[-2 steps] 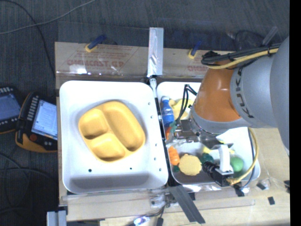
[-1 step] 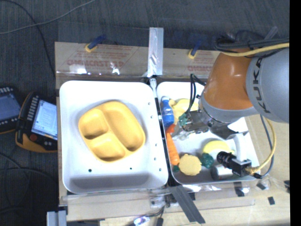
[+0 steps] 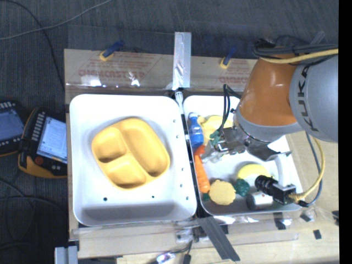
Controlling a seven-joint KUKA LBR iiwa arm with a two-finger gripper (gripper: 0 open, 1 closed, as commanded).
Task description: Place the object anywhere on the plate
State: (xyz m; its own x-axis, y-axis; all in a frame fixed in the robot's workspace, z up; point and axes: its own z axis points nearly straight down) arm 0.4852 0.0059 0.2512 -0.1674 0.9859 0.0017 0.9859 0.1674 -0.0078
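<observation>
Yellow plate (image 3: pixel 130 153) in white bin (image 3: pixel 82 202); orange carrot (image 3: pixel 201 175), blue bottle (image 3: pixel 195 131).

The arm (image 3: pixel 286 100) covers much of the right bin (image 3: pixel 291 199), hiding most of a yellow item (image 3: pixel 213 123) behind it. The gripper (image 3: pixel 217 147) is too cluttered to read. At the left edge, a dark device (image 3: pixel 10 126) is cut off

A teach pendant (image 3: pixel 43 143) lay at 9 o'clock of the bench. Two clamps (image 3: pixel 111 50) (image 3: pixel 228 58) sat at 12 o'clock.
</observation>
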